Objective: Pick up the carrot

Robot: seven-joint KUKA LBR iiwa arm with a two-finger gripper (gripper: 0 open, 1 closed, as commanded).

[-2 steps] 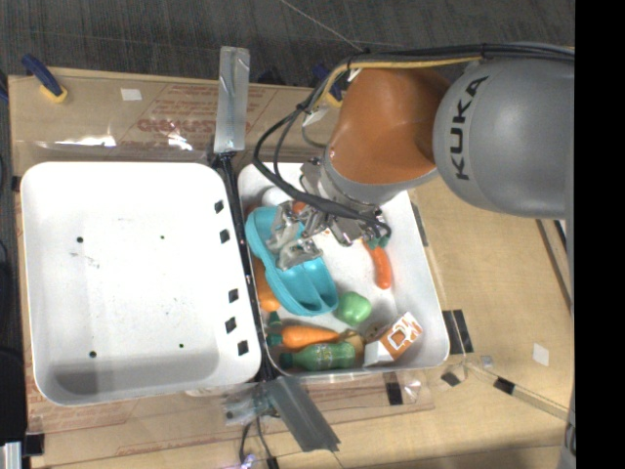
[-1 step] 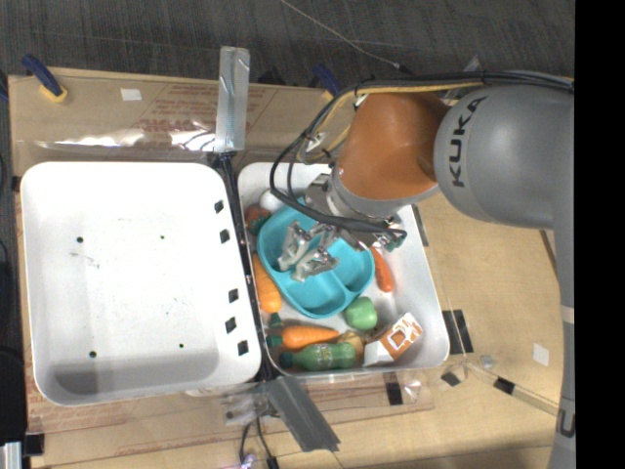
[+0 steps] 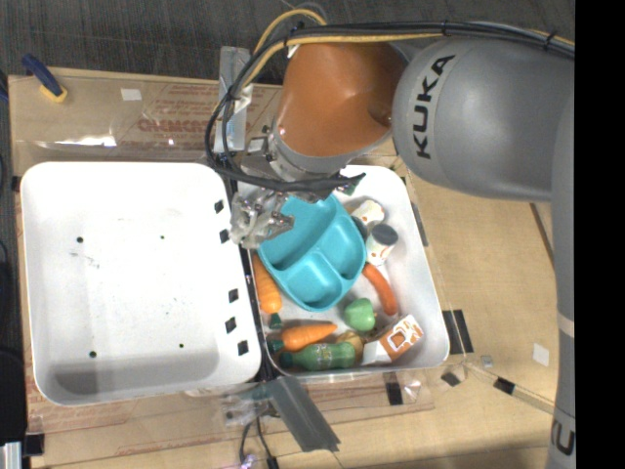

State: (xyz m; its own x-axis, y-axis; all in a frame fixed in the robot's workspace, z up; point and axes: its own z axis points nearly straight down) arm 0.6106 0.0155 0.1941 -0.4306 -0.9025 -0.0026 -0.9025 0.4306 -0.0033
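Note:
An orange carrot (image 3: 305, 335) with a green end lies near the front of the right bin (image 3: 430, 291), beside a green bottle-like item (image 3: 322, 356). A second slim orange piece (image 3: 267, 289) lies along that bin's left wall. My gripper (image 3: 257, 219) hangs under the orange wrist band at the bin's back left corner, against the rim of a blue divided dish (image 3: 314, 252). It sits well behind the carrot, just above the top end of the slim orange piece. Nothing orange shows at its tip.
The right bin also holds an orange-red stick (image 3: 382, 288), a green round fruit (image 3: 359, 314), a small orange-and-white box (image 3: 401, 336), and white and grey pieces (image 3: 376, 233) at the back. The left bin (image 3: 59, 291) stands alongside. The arm covers the right bin's back edge.

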